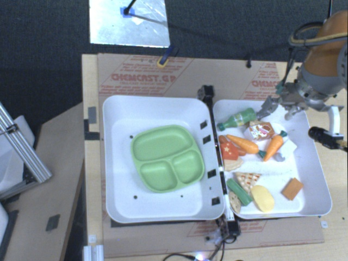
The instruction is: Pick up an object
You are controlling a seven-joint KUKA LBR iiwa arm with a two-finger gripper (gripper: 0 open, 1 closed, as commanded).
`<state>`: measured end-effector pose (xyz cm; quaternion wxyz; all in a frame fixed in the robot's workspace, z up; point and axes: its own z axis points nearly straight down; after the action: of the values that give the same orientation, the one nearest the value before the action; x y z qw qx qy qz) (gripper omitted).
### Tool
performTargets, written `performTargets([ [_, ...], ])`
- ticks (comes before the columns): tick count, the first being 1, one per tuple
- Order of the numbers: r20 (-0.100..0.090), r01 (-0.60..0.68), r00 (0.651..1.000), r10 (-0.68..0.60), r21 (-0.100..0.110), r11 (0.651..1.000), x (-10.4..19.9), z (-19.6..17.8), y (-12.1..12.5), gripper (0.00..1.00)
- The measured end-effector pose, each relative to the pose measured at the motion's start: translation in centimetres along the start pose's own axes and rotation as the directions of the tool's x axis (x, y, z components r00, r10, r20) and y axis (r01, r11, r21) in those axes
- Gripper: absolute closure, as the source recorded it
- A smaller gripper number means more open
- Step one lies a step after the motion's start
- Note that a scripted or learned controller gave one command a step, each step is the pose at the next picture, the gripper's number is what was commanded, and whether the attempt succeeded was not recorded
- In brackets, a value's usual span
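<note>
Over the far right corner of the right-hand shallow white bin [312, 170] I see the grey arm with its orange band [325, 53] reaching in, and its pincer [280, 106] hangs above the bin's far rim. From my screen I cannot tell whether the pincer is released or clenched; nothing shows between its tips.

I take the right-hand bin as my landmark. Along its far edge lies a green toy bottle with a pale label [237, 118], on its side, just beside the pincer. Next to it, toward the bin's middle, sits a small brown and red packet [260, 130]. Two orange toy carrots lie near the middle: one long carrot [243, 143] and one shorter carrot with a green top [273, 144] to its right. A red toy tomato slice [229, 150] rests against the bin's left wall. Toward the near edge I see a tan triangular pizza-like wedge [248, 179], a dark green cucumber-like piece [238, 192], a yellow oval lemon-like piece [263, 198], and an orange-brown block [292, 188] near the right wall.

Left of that bin, touching it along the black clips, is the second white bin [117, 118], holding a light green divided plastic plate [166, 157]. Both stand on the bench [65, 145].
</note>
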<state>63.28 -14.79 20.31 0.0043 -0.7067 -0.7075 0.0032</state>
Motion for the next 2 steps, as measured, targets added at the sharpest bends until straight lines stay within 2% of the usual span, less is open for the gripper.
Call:
performTargets([
  [1, 0.002, 0.002, 1.000, -0.002, -0.012, 1.000, 0.0, -0.8, 0.3, 0.00],
  [2, 0.002, 0.000, 1.000, 0.000, -0.008, 1.000, -0.8, 5.1, 0.3, 0.00],
])
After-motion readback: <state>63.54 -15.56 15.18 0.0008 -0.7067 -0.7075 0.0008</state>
